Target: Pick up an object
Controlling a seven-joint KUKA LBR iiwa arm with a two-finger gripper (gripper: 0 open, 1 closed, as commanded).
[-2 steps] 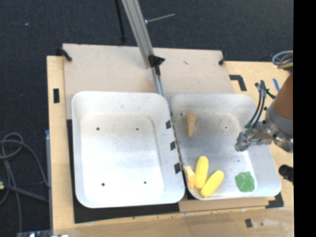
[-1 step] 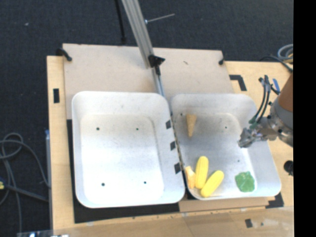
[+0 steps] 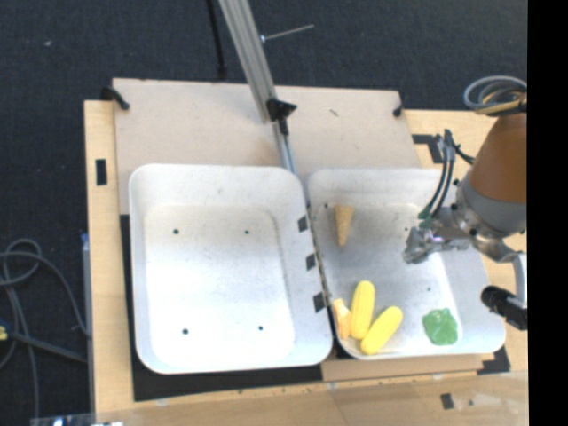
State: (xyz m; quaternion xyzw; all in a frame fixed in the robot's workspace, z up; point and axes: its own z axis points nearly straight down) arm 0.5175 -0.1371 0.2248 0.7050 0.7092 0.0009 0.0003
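Observation:
The right bin (image 3: 382,185) holds a tan cone-shaped piece (image 3: 343,222) near its far left. Two yellow corn-like pieces (image 3: 373,316) lie side by side at its near edge, with a small orange bit (image 3: 340,311) just left of them. A green lump (image 3: 440,326) rests at the near right. My gripper (image 3: 419,247) hangs over the right half of this bin, above bare floor, roughly level between the cone and the green lump. Nothing shows between its fingers.
The left bin (image 3: 222,269) stands beside the right one, divided from it by a raised rim with black clips (image 3: 312,260). A slanted metal rail (image 3: 253,51) rises behind the bins. Cables lie off the bench at left.

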